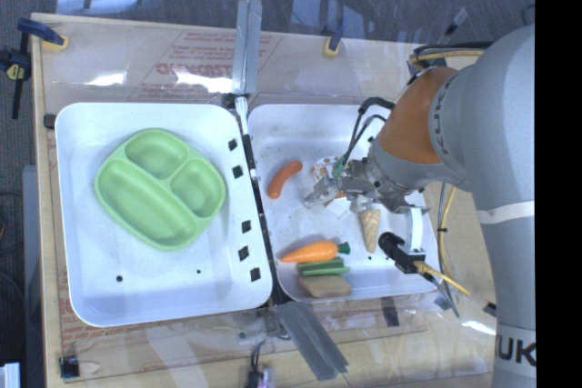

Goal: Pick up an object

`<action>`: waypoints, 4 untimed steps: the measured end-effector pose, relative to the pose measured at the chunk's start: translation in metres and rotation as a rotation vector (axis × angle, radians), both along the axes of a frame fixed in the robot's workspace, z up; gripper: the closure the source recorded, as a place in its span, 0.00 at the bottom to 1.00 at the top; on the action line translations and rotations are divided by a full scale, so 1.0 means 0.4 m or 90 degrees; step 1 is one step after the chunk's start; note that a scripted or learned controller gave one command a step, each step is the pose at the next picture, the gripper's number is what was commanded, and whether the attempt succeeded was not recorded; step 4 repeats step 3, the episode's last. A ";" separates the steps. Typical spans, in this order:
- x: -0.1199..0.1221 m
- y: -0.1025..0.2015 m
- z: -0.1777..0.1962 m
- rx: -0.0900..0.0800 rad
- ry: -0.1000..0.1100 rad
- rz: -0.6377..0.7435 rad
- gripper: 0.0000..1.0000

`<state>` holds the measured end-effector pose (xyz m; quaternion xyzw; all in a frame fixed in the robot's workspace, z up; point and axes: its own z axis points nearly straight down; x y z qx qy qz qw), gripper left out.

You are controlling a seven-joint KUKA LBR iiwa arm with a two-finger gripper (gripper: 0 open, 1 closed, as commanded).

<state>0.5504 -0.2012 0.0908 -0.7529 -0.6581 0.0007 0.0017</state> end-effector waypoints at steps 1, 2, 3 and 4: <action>0.194 -0.008 -0.001 0.000 0.000 0.155 0.00; 0.195 -0.005 0.020 0.001 0.002 0.160 1.00; 0.267 0.206 0.249 0.001 0.000 0.201 1.00; 0.267 0.206 0.249 0.001 0.000 0.201 1.00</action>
